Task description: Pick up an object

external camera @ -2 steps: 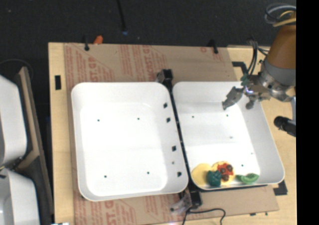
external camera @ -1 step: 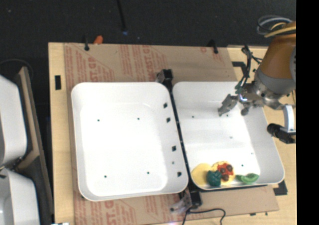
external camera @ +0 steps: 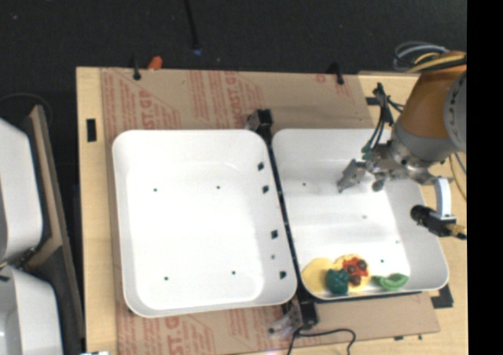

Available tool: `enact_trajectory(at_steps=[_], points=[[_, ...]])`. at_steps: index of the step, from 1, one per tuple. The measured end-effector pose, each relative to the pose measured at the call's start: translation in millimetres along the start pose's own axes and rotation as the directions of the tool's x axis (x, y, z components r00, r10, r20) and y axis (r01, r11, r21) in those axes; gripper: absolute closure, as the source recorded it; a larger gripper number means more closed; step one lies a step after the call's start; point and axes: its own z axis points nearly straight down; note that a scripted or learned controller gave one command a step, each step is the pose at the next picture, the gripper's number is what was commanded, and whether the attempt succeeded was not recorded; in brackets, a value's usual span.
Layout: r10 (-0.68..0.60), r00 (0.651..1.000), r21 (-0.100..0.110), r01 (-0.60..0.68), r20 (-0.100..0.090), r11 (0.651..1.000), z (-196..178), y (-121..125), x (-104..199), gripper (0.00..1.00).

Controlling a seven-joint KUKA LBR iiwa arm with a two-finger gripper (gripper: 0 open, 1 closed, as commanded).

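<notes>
Pincer fingers hang over the upper middle of the right bin, pointing toward the left of the view. The 2 fingers look spread apart, with white bin floor showing between their tips and nothing held between them, though they are small and somewhat blurred. Behind them the grey wrist rises to the orange band of the arm, which enters from the right edge, with thin cables looping beside it.

Down at the near edge of the same bin, well apart from the pincer, lies a small cluster of objects: a pale yellow flat piece, a teal lump resting on it, a red and dark piece just beside the teal one, and a green piece a little further right. They touch or nearly touch one another; their exact shapes cannot be told.

The left bin sits just beside the right one, the 2 joined by a dark strip with clips along the seam. Both bins rest on a brown cardboard sheet printed with red lettering, which lies on a pale wooden bench.
</notes>
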Motion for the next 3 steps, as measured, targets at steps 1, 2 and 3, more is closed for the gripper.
enact_trajectory(at_steps=[1, 2, 3], points=[[0.0, 1.0, -0.005, 0.0, 0.001, 1.0, -13, 1, -1, 1.0], [-0.001, 1.0, -0.009, 0.001, 0.002, 1.0, -73, -5, 2, 1.0], [-0.001, 1.0, -0.008, 0.001, 0.001, 1.0, -116, -5, 1, 1.0]])
